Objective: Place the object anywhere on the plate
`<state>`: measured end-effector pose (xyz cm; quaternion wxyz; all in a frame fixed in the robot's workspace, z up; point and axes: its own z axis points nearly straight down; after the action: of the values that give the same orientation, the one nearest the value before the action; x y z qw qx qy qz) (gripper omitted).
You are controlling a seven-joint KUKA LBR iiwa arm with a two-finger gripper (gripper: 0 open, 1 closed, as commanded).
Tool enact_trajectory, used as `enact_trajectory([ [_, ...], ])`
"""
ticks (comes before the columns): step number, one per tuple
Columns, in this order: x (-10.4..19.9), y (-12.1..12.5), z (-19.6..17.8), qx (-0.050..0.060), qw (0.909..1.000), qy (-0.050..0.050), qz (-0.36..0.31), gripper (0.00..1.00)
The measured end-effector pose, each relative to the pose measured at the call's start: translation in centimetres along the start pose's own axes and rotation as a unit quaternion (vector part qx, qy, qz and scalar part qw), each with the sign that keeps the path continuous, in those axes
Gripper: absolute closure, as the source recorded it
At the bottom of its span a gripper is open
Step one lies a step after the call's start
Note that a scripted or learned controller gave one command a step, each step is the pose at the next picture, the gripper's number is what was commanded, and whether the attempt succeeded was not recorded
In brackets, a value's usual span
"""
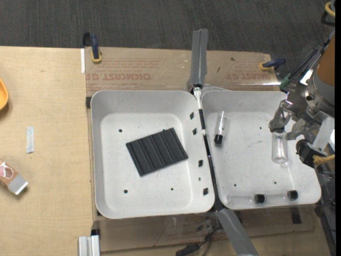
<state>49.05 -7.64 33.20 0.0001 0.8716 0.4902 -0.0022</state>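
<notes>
white marker (pixel 219 127) well clear of right bin's (pixel 250 196) walls

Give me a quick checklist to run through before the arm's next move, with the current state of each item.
1. Object located: ok, a pen-like object lies in the right bin.
2. Plate located: ok, the dark ribbed plate lies flat in the left bin.
3. Plate surface free for placing: ok.
4. Object in the gripper: not ok, it lies apart from the gripper.
5. Finger opening: cannot tell.
6. Gripper over the object: not ok, it sits near the right bin's right side.
</notes>
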Motion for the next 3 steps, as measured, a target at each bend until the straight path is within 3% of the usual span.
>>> enact_trajectory([
  [1,3.3,-3.5,-0.1,0.001,0.9817,-0.001,0.19,1.0],
  [2,7.0,-5.7,3.4,0.001,0.9657,0.0,0.26,1.0],
  [3,12.6,-9.2,5.2,0.0,0.9156,0.0,0.402,1.0],
])
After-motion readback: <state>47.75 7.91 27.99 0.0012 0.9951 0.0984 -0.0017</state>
